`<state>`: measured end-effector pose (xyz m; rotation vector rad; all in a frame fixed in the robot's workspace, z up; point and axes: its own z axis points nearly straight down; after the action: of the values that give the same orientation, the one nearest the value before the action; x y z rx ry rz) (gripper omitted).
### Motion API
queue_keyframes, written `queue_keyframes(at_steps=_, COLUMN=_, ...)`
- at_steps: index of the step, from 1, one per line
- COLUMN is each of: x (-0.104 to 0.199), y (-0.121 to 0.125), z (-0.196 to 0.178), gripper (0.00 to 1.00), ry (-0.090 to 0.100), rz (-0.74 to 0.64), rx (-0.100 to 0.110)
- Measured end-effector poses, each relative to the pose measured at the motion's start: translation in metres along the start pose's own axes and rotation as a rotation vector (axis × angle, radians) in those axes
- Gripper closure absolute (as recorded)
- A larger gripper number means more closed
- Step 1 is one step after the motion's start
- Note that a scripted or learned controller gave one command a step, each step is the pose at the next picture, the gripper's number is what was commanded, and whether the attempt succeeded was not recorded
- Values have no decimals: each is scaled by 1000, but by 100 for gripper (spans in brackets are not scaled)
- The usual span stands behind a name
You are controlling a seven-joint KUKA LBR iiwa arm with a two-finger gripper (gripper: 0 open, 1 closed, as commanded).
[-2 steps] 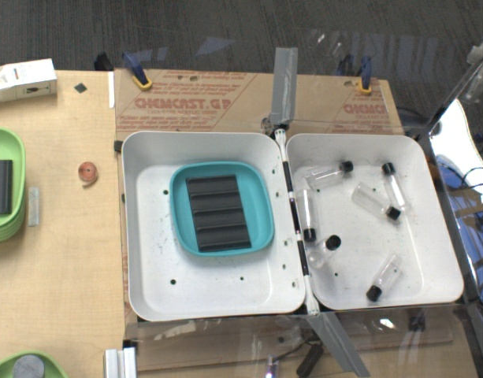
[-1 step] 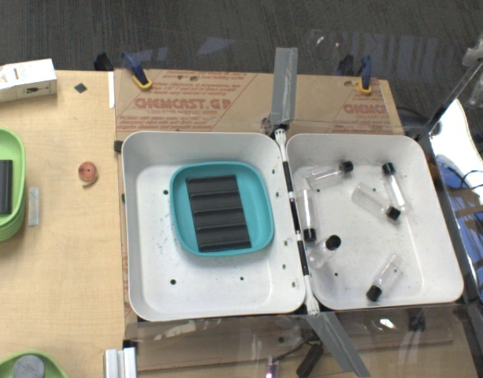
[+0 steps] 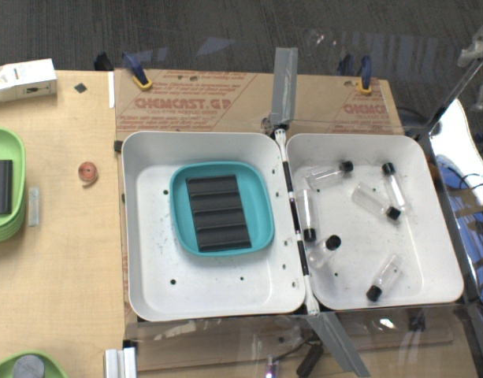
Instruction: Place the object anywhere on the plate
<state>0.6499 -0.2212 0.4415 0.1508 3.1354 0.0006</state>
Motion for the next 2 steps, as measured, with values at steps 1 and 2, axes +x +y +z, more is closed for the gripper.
queue_keyframes(at_steps=1, x=-7, y=1, z=0, gripper=0, ry=-2, rz=-191, rx=0)
queue_keyframes(at_steps=2, x=-10, y=1, z=-1, gripper=0, ry=-3, rz=-453, rx=0)
